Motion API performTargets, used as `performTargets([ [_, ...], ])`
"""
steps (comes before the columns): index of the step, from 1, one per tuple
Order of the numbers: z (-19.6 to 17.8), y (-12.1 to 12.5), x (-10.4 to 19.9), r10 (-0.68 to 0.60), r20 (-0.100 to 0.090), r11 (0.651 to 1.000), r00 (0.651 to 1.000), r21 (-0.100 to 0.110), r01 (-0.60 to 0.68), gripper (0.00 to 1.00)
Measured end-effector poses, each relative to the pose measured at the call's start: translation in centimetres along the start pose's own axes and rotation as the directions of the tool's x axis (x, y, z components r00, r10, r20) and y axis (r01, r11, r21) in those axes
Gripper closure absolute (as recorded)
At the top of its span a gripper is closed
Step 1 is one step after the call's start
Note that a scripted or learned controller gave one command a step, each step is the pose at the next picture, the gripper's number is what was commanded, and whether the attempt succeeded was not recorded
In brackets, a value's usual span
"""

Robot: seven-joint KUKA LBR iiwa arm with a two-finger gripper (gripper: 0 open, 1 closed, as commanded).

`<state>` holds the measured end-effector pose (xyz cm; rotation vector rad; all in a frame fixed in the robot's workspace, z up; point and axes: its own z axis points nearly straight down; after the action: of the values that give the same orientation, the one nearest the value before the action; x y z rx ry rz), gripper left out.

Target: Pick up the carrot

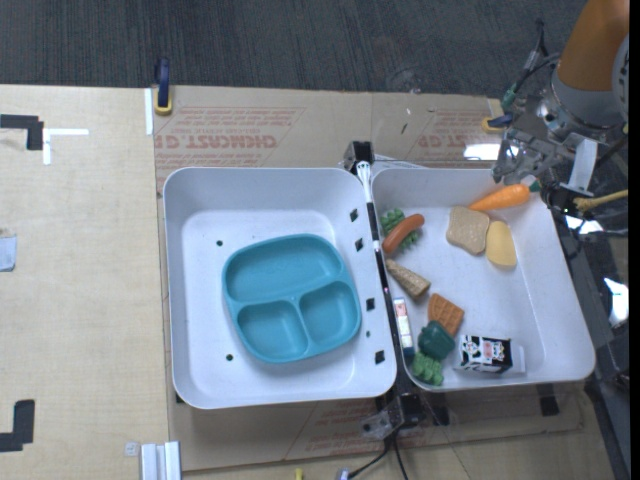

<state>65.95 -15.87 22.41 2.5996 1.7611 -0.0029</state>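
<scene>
With the carrot (501, 197) just below-left of the claw (527, 163), whose finger state cannot be told, the arm should centre over it before closing.

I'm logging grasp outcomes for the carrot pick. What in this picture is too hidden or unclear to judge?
- Gripper: its fingertips blur into dark cables and the wrist above the carrot, so contact is unreadable.
- Carrot's far right end: covered by the gripper.
- Arm: cut off by the top and right edges.
- Milk carton: print too small to read.
- Green toy at the right bin's front: shape unclear, partly behind the bin rim.
</scene>
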Motion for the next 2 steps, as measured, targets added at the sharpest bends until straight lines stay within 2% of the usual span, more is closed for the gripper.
performTargets([
  [1,2.4,-8.2,3.0,0.146,0.001,0.989,0.989,0.006,-0.146,1.0],
  [2,1.5,-17.2,3.9,0.445,0.003,0.896,0.896,0.007,-0.445,1.0],
])
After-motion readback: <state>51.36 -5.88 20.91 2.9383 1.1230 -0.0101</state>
